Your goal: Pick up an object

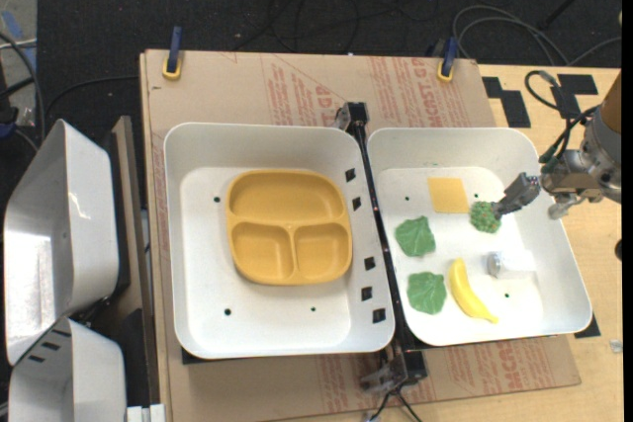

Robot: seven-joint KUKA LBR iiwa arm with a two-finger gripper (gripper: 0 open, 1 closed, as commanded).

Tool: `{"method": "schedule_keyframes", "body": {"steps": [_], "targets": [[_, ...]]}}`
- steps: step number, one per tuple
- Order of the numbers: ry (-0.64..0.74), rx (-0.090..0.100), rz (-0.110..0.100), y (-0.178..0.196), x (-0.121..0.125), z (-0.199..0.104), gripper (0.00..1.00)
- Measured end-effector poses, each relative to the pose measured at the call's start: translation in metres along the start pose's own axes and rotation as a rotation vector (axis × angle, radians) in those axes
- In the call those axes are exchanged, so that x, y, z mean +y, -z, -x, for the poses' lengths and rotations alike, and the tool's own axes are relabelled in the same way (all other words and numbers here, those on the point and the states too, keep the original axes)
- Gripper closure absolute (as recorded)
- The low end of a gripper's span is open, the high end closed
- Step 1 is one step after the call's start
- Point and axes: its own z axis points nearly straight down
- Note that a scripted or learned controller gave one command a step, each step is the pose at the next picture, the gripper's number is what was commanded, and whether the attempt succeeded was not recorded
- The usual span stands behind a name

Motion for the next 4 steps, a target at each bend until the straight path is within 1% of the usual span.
{"method": "schedule_keyframes", "body": {"steps": [1,2,3,4], "targets": [[0.003,-0.002,0.011,0.006,0.002,-0.001,0.0],[0.001,0.0,0.006,-0.057,0.008,-0.002,0.0],[0.001,0.0,0.006,-0.118,0.008,-0.011,0.0],[0.002,-0.002,0.014,-0.169,0.011,-0.012,0.0]]}}
